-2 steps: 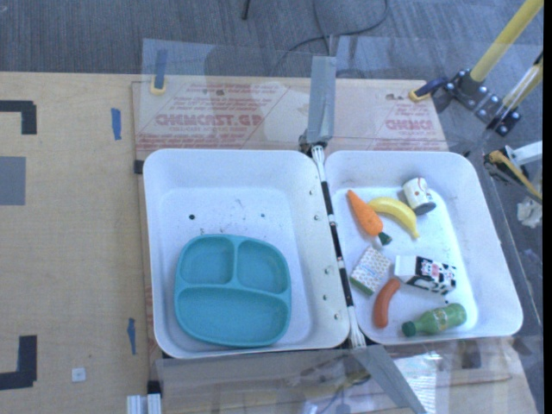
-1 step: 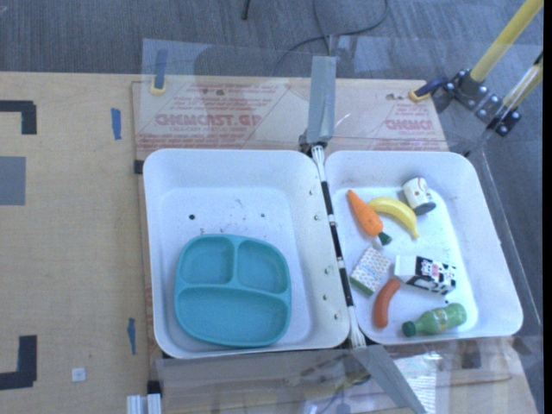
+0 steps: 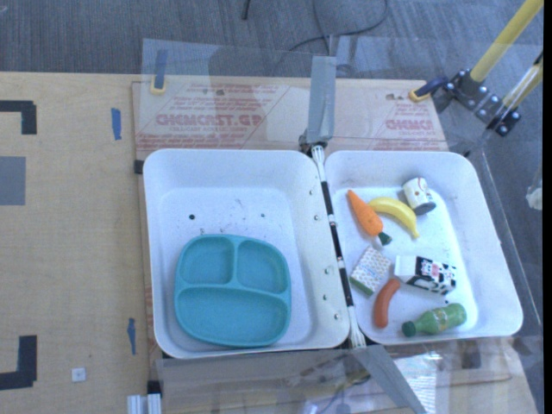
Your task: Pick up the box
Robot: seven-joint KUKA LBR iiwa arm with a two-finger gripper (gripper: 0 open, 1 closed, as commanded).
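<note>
The camera view shows the box [image 3: 372, 271], small and speckled, lying tilted in the right bin [image 3: 492, 231] near its left wall, just above an orange sausage [image 3: 385, 303] and below a carrot [image 3: 366, 213]. A banana [image 3: 397, 213], a cup [image 3: 419, 195], a cow-patterned carton [image 3: 429, 274] and a green bottle [image 3: 435, 319] share that bin. The left bin [image 3: 224, 175] holds a teal divided plate [image 3: 231, 290]. I cannot tell how the jaws stand.

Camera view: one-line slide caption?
Teal divided plate in left white bin; small patterned box among toy foods in right white bin.
</note>
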